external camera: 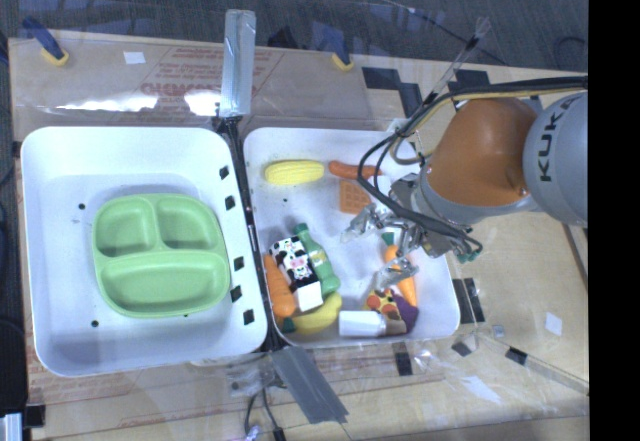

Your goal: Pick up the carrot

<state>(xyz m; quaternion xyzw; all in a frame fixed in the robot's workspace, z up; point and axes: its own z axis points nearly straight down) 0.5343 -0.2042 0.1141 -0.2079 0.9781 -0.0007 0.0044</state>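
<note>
The carrot (279, 287) lies in the right bin (300, 141), against the bin's left wall and towards its near-left corner. It is an orange, tapered piece. Its long axis runs along that wall, from the far side towards the near side. It touches the cow-patterned block (294, 260) on its right, and the yellow piece (318, 317) sits just beside its near end.

The gripper (388, 241) hangs over the right half of the same bin, amid cables and small orange and purple toys (396, 297). Whether it is apart or together cannot be told from here; the metal parts blur into the clutter. Nothing can be seen held in it.

From the gripper, the carrot lies towards the left wall and slightly nearer the front edge, with the green bottle (313, 254) and the block between them. Judgement: the approach should cross the carrot's short axis, and the wall leaves little room on that side.

A second orange-red piece (346, 169) lies by the corn (293, 171) at the far edge; do not confuse it with the target.
</note>
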